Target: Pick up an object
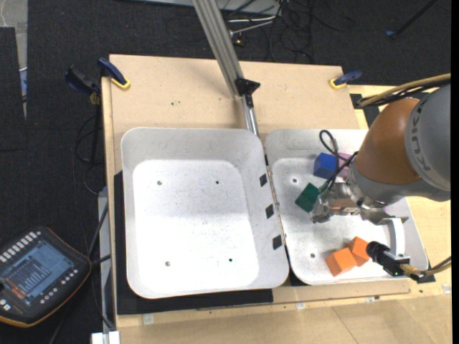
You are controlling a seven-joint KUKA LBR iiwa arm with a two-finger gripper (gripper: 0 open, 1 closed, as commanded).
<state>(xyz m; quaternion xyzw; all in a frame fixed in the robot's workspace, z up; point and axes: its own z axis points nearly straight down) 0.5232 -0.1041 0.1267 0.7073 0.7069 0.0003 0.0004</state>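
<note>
- A teach pendant (32, 274) with a lit screen lay nearest, off the lower left corner of the surface (186, 92); it was well apart from both bins.
- Two orange blocks (343, 261) sat touching each other in the near part of the right bin (301, 253); one was a shade lighter than the other.
- The gripper (324, 210) hung over the middle of the right bin, beyond the orange blocks; whether it was spread or pressed together could not be told, since its lower end was blurred against the white floor.
- The green block (308, 197) lay just left of the gripper, on the floor of the right bin, close to the wall shared with the left bin (193, 213); it was small, dark green and boxy, turned at a slant to the bin's edges, with a paler top face and darker sides; nothing showed it lifted or gripped, and whether the gripper touched it could not be made out.
- A blue block (325, 165) stood farther back in the same bin, near the green block but apart from it; it was bright blue and cube-like.
- The arm (391, 149) came in from the right over the far half of the right bin; its orange band showed above the wrist.
- At the far edge, two blue and yellow clamps (111, 74) gripped the corners of the surface; a slanted metal rail (219, 34) ran down to meet it between the bins.
</note>
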